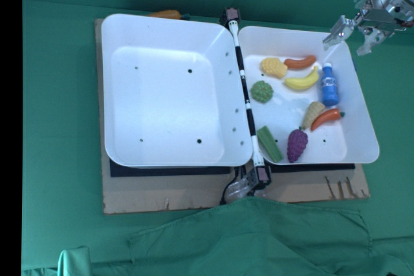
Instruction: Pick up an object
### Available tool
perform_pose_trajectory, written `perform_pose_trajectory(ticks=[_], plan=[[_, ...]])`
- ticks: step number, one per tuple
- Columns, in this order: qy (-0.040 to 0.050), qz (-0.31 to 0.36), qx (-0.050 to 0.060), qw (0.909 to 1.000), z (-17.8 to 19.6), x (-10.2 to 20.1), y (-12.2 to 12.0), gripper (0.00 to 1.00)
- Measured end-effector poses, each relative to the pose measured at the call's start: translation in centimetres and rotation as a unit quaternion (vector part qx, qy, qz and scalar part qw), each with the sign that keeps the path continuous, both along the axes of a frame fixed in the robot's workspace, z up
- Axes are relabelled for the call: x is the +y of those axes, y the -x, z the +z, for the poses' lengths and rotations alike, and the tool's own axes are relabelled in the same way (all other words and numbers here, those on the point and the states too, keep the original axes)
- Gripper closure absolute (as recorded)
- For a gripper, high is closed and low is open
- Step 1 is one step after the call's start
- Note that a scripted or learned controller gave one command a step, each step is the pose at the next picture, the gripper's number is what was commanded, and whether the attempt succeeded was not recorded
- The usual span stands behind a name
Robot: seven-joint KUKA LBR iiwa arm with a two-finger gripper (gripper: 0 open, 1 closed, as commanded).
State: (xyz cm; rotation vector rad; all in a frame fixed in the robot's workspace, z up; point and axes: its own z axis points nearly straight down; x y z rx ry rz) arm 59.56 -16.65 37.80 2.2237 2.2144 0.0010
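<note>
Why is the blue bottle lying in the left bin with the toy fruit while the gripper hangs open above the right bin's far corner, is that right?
Not quite: the bin is wrong. The camera view shows the blue bottle lying in the right bin with the toy fruit, such as the banana and grapes. The gripper does hang open above that bin's far corner.

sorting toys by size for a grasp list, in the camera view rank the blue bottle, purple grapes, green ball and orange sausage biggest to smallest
1. Blue bottle
2. Purple grapes
3. Green ball and orange sausage: they cover about the same area, too close to rank.
</note>
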Motion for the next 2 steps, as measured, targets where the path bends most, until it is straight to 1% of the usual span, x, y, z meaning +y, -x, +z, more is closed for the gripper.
perform_pose_trajectory(ticks=[1, 2], plan=[[-0.0012, 0.001, 0.004, 1.0, -9.7, 2.0, -0.5, 0.0], [0.0032, 0.001, -0.002, 1.0, -17.8, 2.4, -3.3, 0.0]])
